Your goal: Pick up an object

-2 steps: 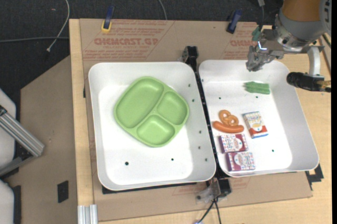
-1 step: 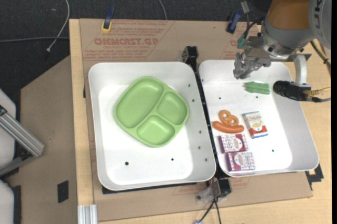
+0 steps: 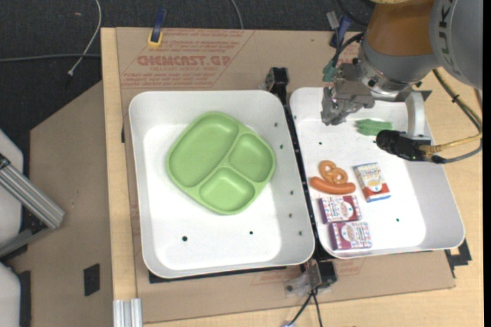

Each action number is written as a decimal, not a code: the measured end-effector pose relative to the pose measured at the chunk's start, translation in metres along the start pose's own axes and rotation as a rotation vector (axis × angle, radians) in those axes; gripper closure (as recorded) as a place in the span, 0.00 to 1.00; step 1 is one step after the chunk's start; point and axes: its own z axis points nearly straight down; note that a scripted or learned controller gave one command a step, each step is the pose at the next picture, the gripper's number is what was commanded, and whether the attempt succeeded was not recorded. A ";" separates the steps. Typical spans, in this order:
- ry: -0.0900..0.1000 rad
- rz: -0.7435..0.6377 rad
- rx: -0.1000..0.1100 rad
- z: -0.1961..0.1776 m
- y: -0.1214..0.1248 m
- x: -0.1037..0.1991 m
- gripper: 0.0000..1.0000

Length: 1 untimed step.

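In the camera view, the tool is hovering over the far part of the right bin; its state cannot be told. A pretzel, a sausage and small packets are lying nearer in that bin. A green tray is sitting in the left bin.

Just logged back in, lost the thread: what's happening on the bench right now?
The gripper is down at the far end of the right bin, near a green item, with nothing visibly held. A pretzel, a hot dog and small boxes lie nearer the front. The left bin holds a green divided plate.
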 end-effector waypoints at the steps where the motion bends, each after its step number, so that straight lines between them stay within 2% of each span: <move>1: 0.000 -0.001 0.002 0.020 -0.025 0.047 1.00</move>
